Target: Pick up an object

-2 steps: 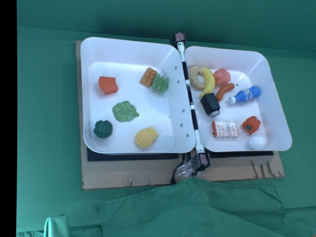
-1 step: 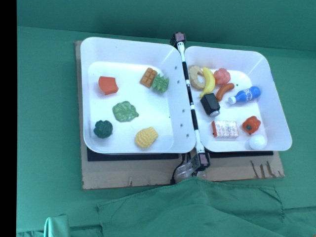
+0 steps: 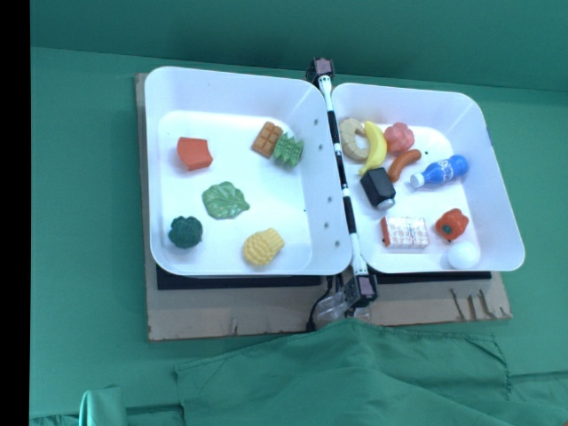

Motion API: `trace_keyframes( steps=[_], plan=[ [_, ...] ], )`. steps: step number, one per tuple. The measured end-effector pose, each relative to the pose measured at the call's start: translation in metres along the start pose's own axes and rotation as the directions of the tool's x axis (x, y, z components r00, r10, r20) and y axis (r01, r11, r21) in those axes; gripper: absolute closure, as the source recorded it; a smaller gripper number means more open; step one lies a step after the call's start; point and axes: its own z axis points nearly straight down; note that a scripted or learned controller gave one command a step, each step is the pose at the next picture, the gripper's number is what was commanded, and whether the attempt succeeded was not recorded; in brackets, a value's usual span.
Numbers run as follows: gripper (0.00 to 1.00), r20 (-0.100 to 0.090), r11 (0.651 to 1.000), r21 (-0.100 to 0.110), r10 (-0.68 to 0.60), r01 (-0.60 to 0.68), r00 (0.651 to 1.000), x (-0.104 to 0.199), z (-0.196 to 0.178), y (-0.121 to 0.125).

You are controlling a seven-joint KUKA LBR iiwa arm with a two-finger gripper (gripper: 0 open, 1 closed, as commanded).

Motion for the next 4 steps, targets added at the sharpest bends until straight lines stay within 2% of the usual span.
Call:
trace_keyframes(
  steps=[1, 2, 3, 4],
  plan=[
    [0.00, 0.000, 1.000, 0.000, 0.000, 0.000, 1.000, 0.000, -0.014, 0.000],
    [1.00, 0.005, 1.000, -0.005, 0.003, -0.003, 1.000, -0.001, -0.027, 0.000],
    [0.00, 0.004, 1.000, -0.003, 0.003, -0.003, 1.000, -0.001, -0.026, 0.000],
    [0.00, -0.002, 1.000, 0.006, 0.002, -0.002, 1.000, -0.001, -0.015, 0.000]
  ],
)
